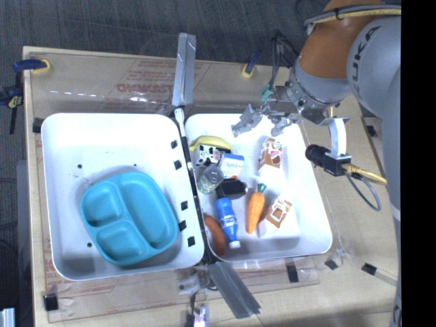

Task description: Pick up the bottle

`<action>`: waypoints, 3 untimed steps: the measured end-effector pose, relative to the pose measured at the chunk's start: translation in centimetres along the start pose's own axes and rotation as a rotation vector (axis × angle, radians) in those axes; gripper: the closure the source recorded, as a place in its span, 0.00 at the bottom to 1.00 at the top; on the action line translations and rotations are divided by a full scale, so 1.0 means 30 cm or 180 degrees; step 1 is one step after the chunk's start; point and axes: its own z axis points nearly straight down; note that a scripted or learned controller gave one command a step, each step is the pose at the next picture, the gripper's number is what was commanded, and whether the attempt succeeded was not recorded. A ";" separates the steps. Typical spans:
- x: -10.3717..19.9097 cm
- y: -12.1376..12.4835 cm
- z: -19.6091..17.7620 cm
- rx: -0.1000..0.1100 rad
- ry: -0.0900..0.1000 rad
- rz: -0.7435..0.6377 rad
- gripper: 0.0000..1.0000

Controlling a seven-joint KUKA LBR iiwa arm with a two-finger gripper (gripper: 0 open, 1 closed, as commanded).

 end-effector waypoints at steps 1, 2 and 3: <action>0.074 -0.058 0.575 -0.0017 -0.0005 0.0354 0.00; -0.024 -0.186 0.624 -0.0004 0.0003 -0.0205 0.00; -0.055 -0.354 0.624 -0.0005 0.0005 0.0251 0.00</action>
